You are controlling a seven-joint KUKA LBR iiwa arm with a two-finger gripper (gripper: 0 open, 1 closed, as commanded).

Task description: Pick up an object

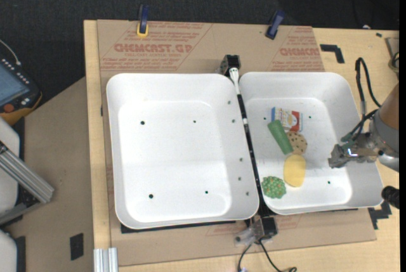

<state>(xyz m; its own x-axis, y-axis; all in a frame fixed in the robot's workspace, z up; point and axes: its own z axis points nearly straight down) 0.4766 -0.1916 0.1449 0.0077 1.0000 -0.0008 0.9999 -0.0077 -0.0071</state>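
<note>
I read red lettering on the brown cardboard sheet (pixel 190 42) under the bins: above the left bin it spells what looks like "CHEMCAST GP", with smaller lines around it too fine for me to read. The same red print repeats above the right bin, partly cut off. The small packet (pixel 287 117) in the right bin carries printing I cannot make out.

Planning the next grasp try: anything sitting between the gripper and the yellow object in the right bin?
Nothing visible. The gripper sits over the right bin near its right side, and only bare white floor lies between it and the yellow object. The green cylinder, the cookie and the green ball lie beyond or beside it.
</note>
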